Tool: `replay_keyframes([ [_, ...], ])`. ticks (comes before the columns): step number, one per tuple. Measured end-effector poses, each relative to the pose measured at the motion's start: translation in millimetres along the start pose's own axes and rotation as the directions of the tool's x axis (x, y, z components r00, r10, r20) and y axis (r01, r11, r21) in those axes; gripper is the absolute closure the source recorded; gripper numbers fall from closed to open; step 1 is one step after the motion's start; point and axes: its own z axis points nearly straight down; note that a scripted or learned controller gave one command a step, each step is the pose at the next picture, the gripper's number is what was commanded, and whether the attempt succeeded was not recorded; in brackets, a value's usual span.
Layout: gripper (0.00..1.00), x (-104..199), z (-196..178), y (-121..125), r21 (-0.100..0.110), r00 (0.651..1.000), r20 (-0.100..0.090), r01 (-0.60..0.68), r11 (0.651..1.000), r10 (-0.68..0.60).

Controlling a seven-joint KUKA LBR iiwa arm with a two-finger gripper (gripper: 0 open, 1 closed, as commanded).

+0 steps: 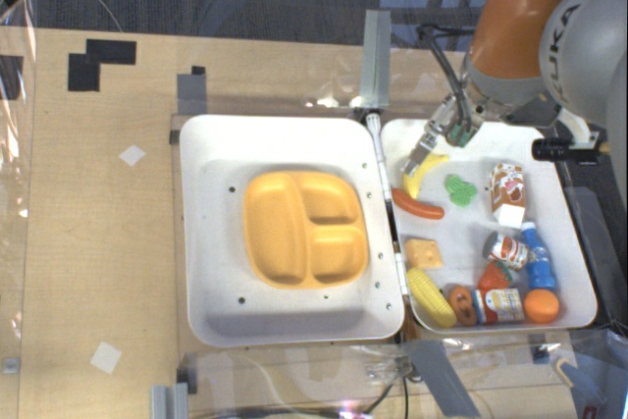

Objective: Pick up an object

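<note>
Over the far left corner of the right-hand shallow white bin (585, 262), the grey arm with its orange band (520, 10) reaches in from the right and lowers its pincer (428, 154) onto the upper end of a small yellow toy banana (420, 174). Whether the pincer is open, closed, or already has the banana cannot be told at this angle; no object is plainly seen between its tips.

The banana lies directly beneath and slightly nearer the viewer than the pincer, its long axis running from the bin's far side down toward the central divider, roughly in line with the slanted pincer. This is the relation on which a pick would turn, judged from the present pose.

Just below the banana lies a red toy sausage (417, 205), near it though contact is unclear; a green leafy toy (459, 188) sits just to the right. The bin's left wall and the metal post (377, 54) between the bins stand close on the banana's left, so room is tightest there and freer upward.

Further items, well apart toward the near side: a square cracker (424, 254), a yellow corn cob (430, 295), an orange ball (542, 306).

On the desk (88, 231), the left white bin (211, 211) holds a yellow compartment tray (306, 227).
</note>
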Motion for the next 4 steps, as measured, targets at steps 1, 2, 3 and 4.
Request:
replay_keyframes([
  [1,0.0,-31.0,36.1,-36.5,0.007,1.0,-0.005,-0.028,1.0,0.028],
  [2,0.0,-26.8,89.3,-36.0,0.002,1.0,0.002,-0.011,1.0,0.011],
  [3,0.0,-21.2,92.3,-37.7,-0.007,0.991,0.012,-0.131,0.991,0.131],
  [4,0.0,-25.4,92.5,-45.4,-0.012,0.955,0.01,-0.297,0.955,0.297],
])
